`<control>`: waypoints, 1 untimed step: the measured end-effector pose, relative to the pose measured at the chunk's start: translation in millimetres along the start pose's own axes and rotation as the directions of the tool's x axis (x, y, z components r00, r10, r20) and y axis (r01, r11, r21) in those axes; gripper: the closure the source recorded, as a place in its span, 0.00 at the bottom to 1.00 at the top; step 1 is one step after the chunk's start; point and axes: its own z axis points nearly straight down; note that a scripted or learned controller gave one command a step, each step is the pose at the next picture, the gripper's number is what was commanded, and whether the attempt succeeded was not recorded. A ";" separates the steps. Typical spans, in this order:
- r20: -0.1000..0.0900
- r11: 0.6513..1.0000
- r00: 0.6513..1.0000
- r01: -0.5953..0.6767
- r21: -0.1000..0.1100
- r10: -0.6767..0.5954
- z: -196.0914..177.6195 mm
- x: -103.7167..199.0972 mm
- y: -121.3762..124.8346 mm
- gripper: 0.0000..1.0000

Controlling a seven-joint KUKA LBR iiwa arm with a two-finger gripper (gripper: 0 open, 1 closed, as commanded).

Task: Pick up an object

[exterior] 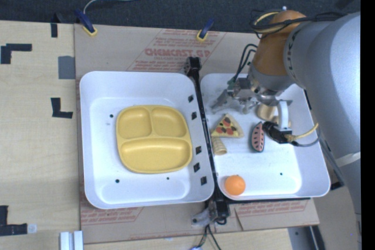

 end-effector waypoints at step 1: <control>-0.003 1.000 1.000 0.001 0.001 -0.001 10.3 1.3 32.9 0.00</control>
